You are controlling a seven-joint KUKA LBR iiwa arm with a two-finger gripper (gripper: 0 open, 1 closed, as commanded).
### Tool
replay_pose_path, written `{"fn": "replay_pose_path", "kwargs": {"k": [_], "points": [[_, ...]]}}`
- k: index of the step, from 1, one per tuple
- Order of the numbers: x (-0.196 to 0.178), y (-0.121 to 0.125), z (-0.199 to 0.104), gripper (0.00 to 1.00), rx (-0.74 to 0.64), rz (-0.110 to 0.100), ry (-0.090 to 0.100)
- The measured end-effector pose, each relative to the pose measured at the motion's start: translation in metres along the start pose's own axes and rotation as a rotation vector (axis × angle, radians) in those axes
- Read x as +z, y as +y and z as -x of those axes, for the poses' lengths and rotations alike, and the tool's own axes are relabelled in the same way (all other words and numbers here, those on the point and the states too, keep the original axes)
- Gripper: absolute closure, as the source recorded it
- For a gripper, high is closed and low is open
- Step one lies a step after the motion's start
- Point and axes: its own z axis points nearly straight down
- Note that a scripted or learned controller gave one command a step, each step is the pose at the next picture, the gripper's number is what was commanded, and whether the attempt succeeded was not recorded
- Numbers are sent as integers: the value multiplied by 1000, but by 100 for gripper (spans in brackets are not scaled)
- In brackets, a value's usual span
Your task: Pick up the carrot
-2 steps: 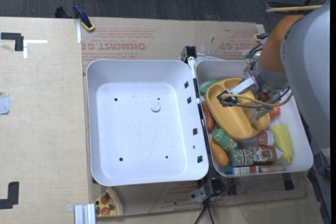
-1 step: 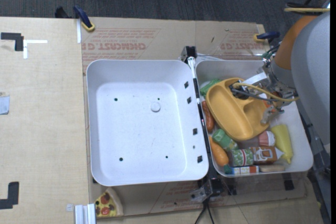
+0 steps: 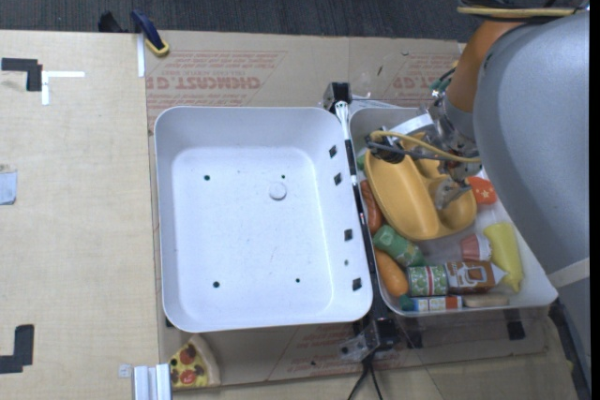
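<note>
Whether the jaws are open or closed cannot be told; the gripper (image 3: 448, 171) hangs low in the right bin (image 3: 530, 293), over a yellow dish (image 3: 403, 192). The carrot (image 3: 391, 274) lies apart from it, near the bin's front left corner, beside a green item (image 3: 397, 245) on the table

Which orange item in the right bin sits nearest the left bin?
The carrot, lying at the right bin's left wall near its front corner. The other small orange piece lies far right, by the arm.
</note>
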Motion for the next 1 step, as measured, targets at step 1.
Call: {"fn": "replay_pose_path", "kwargs": {"k": [1], "points": [[-1, -12, 83, 0, 7, 3, 5]]}}
